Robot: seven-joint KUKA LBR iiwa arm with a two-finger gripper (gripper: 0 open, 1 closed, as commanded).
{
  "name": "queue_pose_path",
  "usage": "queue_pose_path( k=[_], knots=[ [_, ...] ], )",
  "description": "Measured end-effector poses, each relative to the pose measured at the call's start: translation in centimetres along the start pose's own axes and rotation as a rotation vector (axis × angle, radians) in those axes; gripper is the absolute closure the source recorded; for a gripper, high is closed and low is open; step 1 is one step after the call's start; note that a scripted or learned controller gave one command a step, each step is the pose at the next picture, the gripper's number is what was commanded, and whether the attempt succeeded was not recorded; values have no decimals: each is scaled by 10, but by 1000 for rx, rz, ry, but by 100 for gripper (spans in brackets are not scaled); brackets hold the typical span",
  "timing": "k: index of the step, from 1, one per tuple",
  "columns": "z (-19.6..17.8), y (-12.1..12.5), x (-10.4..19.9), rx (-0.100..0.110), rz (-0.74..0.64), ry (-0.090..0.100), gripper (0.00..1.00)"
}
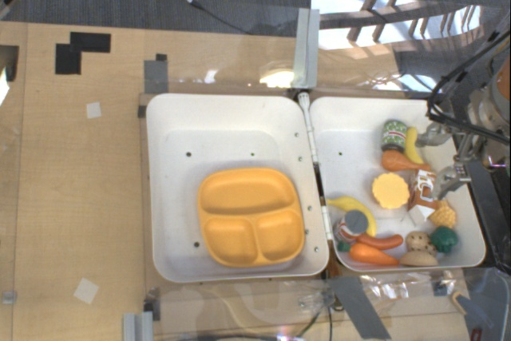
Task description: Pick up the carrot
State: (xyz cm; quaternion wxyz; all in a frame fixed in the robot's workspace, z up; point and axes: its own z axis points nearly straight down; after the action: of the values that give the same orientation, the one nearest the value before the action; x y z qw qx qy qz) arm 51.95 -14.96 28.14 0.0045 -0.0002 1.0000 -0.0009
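The orange carrot (372,255) lies along the front wall of the right bin (343,132), with its green end toward the left. A red sausage-like piece (383,241) rests right behind it. My gripper (441,159) hangs over the right edge of that bin, well behind and to the right of the carrot. Its two fingers stand open and apart with nothing between them.
The right bin also holds a yellow disc (390,191), a banana (349,205), a green can (394,134), an orange drumstick-like piece (399,162), a small red-and-white box (423,188), corn (443,213), broccoli (444,239) and a potato (416,242). A yellow divided plate (251,216) sits in the left bin (176,172).
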Motion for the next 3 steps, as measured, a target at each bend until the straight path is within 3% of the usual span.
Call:
queue_pose_path(
  k=[1,2,3],
  knots=[
    [128,2,26,-3,-121,8,0],
    [191,5,-34,2,-79,-10,0],
    [192,52,-27,-1,157,-7,0]
  ],
)
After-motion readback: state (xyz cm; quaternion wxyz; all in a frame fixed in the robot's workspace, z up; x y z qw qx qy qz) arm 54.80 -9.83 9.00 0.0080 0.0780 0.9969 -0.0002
